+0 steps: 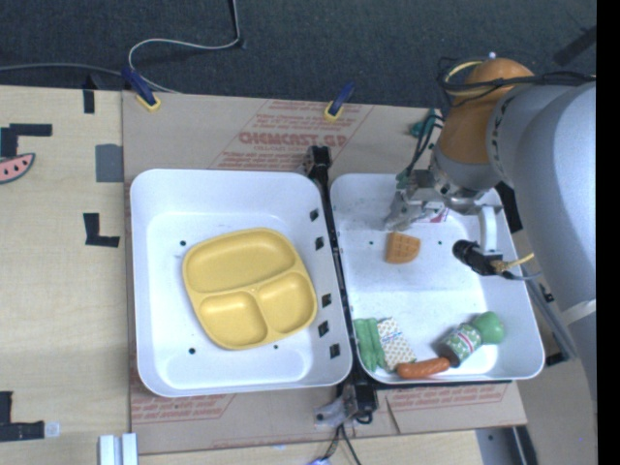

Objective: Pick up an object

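The gripper (405, 213), its fingers slightly parted with nothing between them, hangs in the right bin (441, 284), just above the orange-brown toy pastry (402, 249) at centre right. A green bottle (472, 338) lies at lower right.

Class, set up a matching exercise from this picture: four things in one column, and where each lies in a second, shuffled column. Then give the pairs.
Things:
1. yellow divided plate
2. bread piece
3. green bottle
4. carrot

Places:
A. front right corner of the right bin
B. middle of the left bin
C. front edge of the right bin, beside the bottle
D. just below the claw

Pairs: 1-B, 2-D, 3-A, 4-C
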{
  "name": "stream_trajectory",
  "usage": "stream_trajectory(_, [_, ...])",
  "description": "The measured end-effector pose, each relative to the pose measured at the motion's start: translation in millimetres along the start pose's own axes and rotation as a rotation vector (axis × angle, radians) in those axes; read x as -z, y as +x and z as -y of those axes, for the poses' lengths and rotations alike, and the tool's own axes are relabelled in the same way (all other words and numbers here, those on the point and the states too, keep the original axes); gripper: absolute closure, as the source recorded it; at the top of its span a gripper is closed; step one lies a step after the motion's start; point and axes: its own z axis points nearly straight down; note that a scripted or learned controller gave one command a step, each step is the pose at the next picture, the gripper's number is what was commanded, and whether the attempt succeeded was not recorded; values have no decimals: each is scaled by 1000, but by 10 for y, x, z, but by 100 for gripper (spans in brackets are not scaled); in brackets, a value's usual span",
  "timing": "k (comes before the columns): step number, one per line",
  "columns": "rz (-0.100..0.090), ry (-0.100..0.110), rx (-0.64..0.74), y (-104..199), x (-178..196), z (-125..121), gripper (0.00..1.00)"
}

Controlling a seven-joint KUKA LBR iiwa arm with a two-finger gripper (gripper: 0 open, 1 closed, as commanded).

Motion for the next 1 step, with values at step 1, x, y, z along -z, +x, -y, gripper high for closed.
stream_trajectory(1, [0,0,0,0,-3,2,0])
